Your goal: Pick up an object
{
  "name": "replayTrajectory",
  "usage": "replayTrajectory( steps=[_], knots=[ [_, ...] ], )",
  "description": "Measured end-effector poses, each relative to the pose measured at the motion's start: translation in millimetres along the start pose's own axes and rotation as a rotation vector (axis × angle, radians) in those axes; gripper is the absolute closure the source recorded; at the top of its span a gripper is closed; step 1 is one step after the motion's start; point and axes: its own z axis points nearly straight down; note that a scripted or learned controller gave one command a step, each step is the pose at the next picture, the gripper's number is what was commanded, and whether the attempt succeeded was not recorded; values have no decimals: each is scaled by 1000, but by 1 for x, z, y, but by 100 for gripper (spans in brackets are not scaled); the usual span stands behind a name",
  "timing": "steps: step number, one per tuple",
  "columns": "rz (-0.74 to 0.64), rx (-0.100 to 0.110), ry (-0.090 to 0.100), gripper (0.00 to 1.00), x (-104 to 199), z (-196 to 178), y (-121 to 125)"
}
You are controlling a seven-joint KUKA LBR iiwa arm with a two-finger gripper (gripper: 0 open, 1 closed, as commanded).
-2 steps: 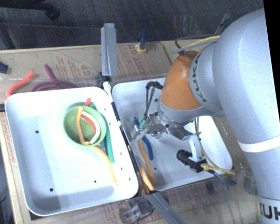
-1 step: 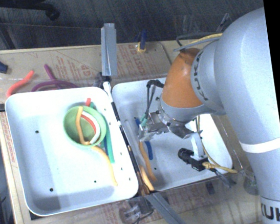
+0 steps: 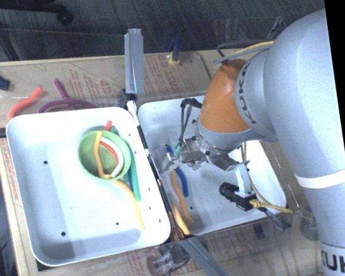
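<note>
My gripper [image 3: 174, 159] reaches down into the left part of the right bin [image 3: 270, 197], close to the wall between the two bins. Just below it lies a thin orange and blue tool-like object [image 3: 181, 197] along the bin's left wall. A small blue piece [image 3: 169, 148] shows right beside the gripper; whether it is touched I cannot tell. The grey wrist and orange band [image 3: 222, 105] cover much of the bin's middle. The left bin [image 3: 55, 208] holds a green bowl [image 3: 103, 155] with red and yellow strips in it, plus a green stick [image 3: 135, 178] and a yellow strip [image 3: 133, 203].
A black connector with a yellow cable [image 3: 241, 198] hangs from the wrist over the right bin's floor. Pink and orange tubes [image 3: 59, 104] lie on the bench behind the left bin. A metal bar [image 3: 133, 60] stands at the back between the bins.
</note>
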Motion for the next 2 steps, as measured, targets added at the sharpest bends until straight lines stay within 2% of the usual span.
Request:
replayTrajectory(
  steps=[1, 2],
  knots=[
    [11, -8, -9, 0, -2, 20, 21],
    [6, -9, -2, 100, 2, 10, 23]
  ],
)
